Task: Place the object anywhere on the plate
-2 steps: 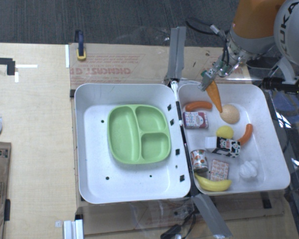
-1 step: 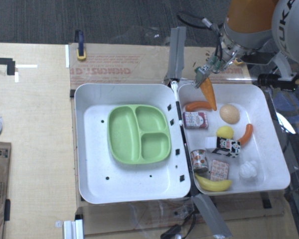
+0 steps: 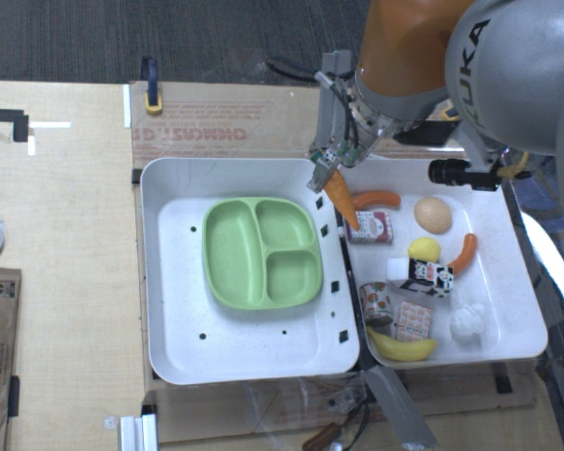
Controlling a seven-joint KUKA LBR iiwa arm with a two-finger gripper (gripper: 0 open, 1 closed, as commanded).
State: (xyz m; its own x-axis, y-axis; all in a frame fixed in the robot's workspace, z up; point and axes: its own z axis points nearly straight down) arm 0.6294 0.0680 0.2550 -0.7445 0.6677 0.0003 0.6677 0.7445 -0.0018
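Gripper [image 3: 325, 170] clenched on carrot [image 3: 341, 200], hanging over the divide between 2 bins. Green plate [image 3: 261, 252] lower left of gripper; sausage [image 3: 376, 198] just right.

Camera spot: high above the bench [image 3: 56, 205].
Facing: down at a slant onto both white bins [image 3: 169, 346].
Arm [image 3: 470, 45]: comes in from the right.
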